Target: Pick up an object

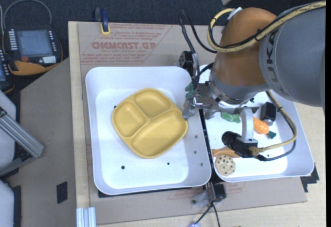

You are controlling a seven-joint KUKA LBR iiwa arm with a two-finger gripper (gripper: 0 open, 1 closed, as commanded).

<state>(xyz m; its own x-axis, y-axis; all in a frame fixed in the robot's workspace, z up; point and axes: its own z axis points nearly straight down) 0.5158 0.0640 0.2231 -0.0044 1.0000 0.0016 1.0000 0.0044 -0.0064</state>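
the arm's fingers (pixel 234 123) hang over the right bin (pixel 289 166) just above a black object (pixel 239 144); their spread is unclear.

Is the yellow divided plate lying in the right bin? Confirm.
No, the yellow divided plate lies in the left bin, away from the right bin.

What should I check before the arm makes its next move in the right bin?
1. Gripper over the shallow white right bin: ok, the wrist hangs above its left half.
2. Object between the gripper parts: cannot tell, the arm's body hides them.
3. Targets present: ok, a round speckled beige cookie, a black curved object and an orange carrot-like piece lie in the right bin.
4. Targets apart: not ok, the black object and the cookie sit close together.
5. Yellow three-compartment plastic plate: ok, it lies flat in the shallow white left bin, away from the gripper.
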